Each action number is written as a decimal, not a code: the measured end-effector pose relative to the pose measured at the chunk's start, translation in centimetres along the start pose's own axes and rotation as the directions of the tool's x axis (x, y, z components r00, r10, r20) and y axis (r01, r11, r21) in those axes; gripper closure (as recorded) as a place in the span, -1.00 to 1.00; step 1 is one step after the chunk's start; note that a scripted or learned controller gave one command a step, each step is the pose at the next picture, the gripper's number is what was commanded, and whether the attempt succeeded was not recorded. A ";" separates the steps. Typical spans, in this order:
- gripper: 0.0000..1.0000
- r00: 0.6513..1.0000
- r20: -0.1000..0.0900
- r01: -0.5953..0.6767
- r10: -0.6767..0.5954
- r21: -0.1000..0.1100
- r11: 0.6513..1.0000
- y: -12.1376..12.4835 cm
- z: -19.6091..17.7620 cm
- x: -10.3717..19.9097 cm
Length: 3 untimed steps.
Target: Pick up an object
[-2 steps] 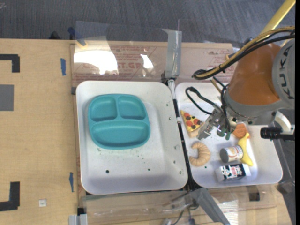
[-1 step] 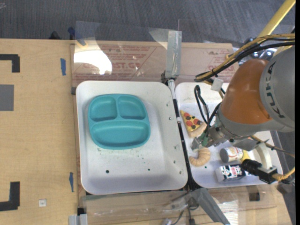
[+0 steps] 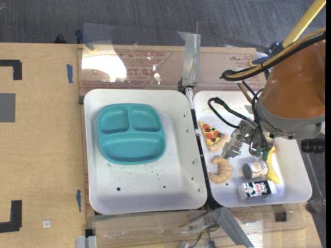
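My gripper [image 3: 239, 144] hangs over the middle of the right bin [image 3: 295, 190], its metal fingers pointing down and left. A toy pizza slice [image 3: 212, 134] lies just to its left. A tan croissant [image 3: 222, 170] sits below the slice. To the lower right are a small silver can [image 3: 255, 169], a yellow banana [image 3: 272, 167] with a green tip, and a black-and-white can [image 3: 256, 189] lying on its side. I see nothing between the fingers.
The left bin [image 3: 103, 195] holds a teal divided plate [image 3: 132, 132]. A black cable [image 3: 223, 112] loops across the top of the right bin. The divider wall [image 3: 197, 143] separates the bins. Clear plastic sheeting stands behind them.
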State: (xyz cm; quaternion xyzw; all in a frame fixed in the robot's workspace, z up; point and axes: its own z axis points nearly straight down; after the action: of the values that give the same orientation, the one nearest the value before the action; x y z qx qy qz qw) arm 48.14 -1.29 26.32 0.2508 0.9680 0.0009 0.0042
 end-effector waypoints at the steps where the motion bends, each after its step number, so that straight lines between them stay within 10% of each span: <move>1: 1.00 0.985 -0.009 -0.170 0.170 0.006 0.985 3.5 3.8 2.2; 2: 1.00 0.886 -0.007 -0.464 0.464 0.010 0.886 2.9 5.9 1.9; 3: 1.00 0.436 0.001 -0.900 0.900 0.012 0.436 1.1 8.0 1.0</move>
State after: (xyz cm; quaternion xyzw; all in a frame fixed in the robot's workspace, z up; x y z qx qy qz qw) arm 47.86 0.13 18.34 0.7267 0.6870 -0.0014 -0.0012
